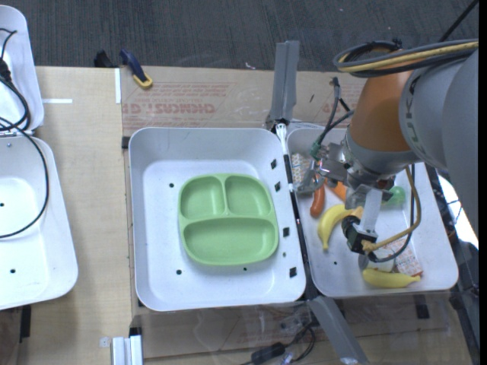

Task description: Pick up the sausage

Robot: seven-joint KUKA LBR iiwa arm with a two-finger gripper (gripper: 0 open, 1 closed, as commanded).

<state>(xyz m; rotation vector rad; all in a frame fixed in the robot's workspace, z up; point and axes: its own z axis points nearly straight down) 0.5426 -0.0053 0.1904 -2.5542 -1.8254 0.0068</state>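
- Sausage [317,199], orange-red, lies in the bin [437,272] under the arm [426,105], toward that bin's 10 o'clock corner, its length running roughly 12 to 6.
- Gripper [340,179] hangs low over the same bin, close to the sausage at about its 2 o'clock. From here I cannot tell whether its grip is spread or pressed together, since the arm hides it.
- One banana [331,223] curls just at 5 o'clock of the sausage. A second banana [390,278] lies near the bin's 6 o'clock rim.
- Something green [396,196] peeps out at 3 o'clock of the gripper.
- Green divided plate [227,219] sits mid-way in the neighbouring bin [144,204], at 9 o'clock of the sausage.
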